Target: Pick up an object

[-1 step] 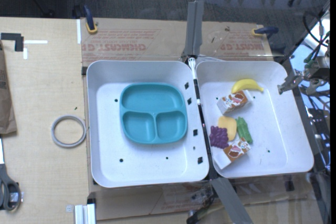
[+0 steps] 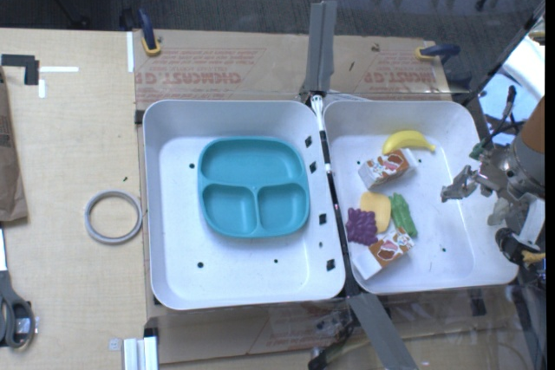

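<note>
The right bin (image 2: 451,260) holds a yellow banana (image 2: 408,140), a small printed carton (image 2: 386,169), a yellow wedge (image 2: 375,205), a green pod (image 2: 403,215), purple grapes (image 2: 362,225) and a second carton (image 2: 390,247). My gripper (image 2: 458,186) hangs over the bin's right side, to the right of these objects and apart from them. Nothing is between its fingers that I can make out.
The left bin (image 2: 165,212) holds a teal divided plate (image 2: 254,186). On the bench to the left lie a grey ring (image 2: 114,216), scissors (image 2: 16,321) and a brown bag edge (image 2: 10,160). Clamps stand at the back.
</note>
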Controlling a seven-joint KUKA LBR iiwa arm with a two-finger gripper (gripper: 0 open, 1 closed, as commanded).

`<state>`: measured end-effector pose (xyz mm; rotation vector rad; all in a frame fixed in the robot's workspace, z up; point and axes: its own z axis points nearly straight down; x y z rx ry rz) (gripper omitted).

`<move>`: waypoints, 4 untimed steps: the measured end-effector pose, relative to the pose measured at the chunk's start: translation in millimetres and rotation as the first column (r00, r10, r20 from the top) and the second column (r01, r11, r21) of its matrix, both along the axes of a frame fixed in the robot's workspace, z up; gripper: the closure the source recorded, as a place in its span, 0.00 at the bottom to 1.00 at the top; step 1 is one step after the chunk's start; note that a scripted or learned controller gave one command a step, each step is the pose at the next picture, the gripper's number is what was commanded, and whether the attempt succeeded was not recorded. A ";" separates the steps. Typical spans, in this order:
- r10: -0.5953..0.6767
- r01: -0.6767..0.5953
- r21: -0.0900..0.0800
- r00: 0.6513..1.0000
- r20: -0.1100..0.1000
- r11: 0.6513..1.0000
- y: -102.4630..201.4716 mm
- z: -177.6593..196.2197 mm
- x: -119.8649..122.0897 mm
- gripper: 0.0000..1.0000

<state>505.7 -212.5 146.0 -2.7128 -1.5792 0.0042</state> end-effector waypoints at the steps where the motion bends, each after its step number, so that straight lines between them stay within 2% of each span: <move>1: -0.001 0.001 -0.002 1.000 0.006 1.000 53.1 -52.1 -6.8 0.00; 2: -0.054 0.054 -0.001 0.999 0.000 0.999 89.1 -54.9 58.5 0.00; 3: 0.380 -0.380 -0.001 0.925 0.002 0.925 81.2 -54.5 71.3 0.00; 4: 0.521 -0.521 0.011 0.853 -0.025 0.853 106.0 -54.0 137.6 0.00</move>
